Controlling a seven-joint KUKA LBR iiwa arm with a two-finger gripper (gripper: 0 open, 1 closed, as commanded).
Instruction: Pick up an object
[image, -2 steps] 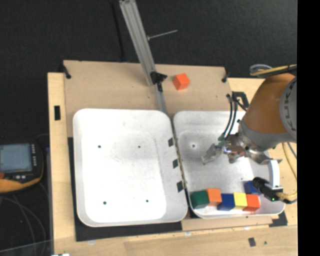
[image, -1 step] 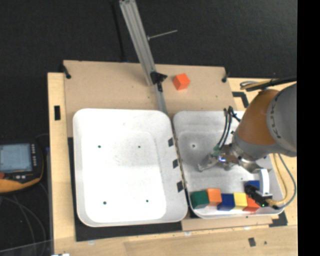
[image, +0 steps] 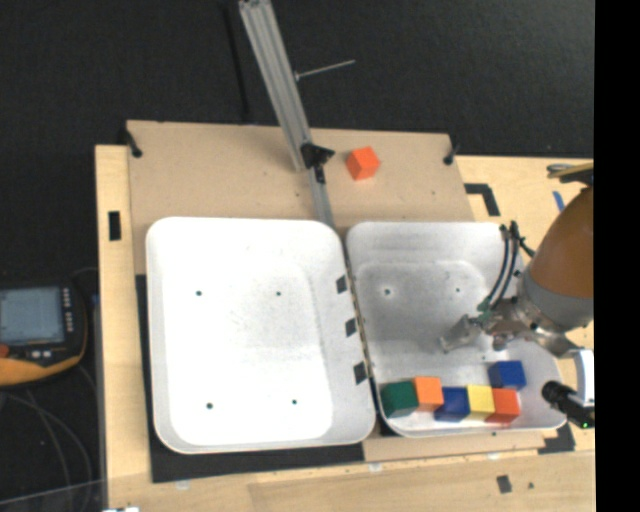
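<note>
Several small blocks lie in a row along the near wall of the right bin (image: 420, 265): a green block (image: 399, 397), an orange block (image: 428, 389), a blue block (image: 453, 403), a yellow block (image: 481, 400) and a red-orange block (image: 506, 403). A second blue block (image: 510, 373) sits just behind the row's right end. My gripper (image: 468, 335) hangs over the bin's middle right, slightly behind and above the row, with nothing visibly in it. The arm's orange band (image: 568, 250) is at the right edge.
The left bin (image: 165, 300) lies beside the right one. An orange cube (image: 362, 163) rests on the brown board behind the bins, next to a slanted metal rail (image: 285, 90). A handheld device (image: 35, 320) sits off the bench to the left.
</note>
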